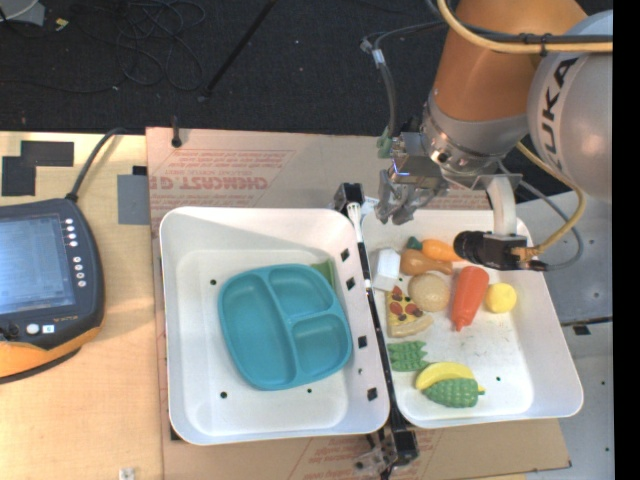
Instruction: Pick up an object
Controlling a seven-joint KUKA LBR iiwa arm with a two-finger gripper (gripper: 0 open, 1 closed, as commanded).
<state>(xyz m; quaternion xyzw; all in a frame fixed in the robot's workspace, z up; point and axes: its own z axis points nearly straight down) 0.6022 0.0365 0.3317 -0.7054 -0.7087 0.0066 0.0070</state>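
end effector [398, 200] above glossy plastic toy carrot [466, 296].

- The big grey arm [560, 78] runs off the top and right sides of the picture, so you cannot see all of it.
- The gripper [400, 200] is dark and small. You cannot tell how it is set.
- The black handheld screen [45, 268] is cut off by the left side.
- A green thing [322, 270] hides behind the blue tray [285, 325]. Just a thin strip peeks out.
- The toy pizza slice [406, 311] is partly under the round tan toy [430, 292].
- The yellow toy [445, 373] lies partly behind the bumpy green toy [452, 394].
- The letters on the cardboard [230, 180] are upside down and too faint to read well.
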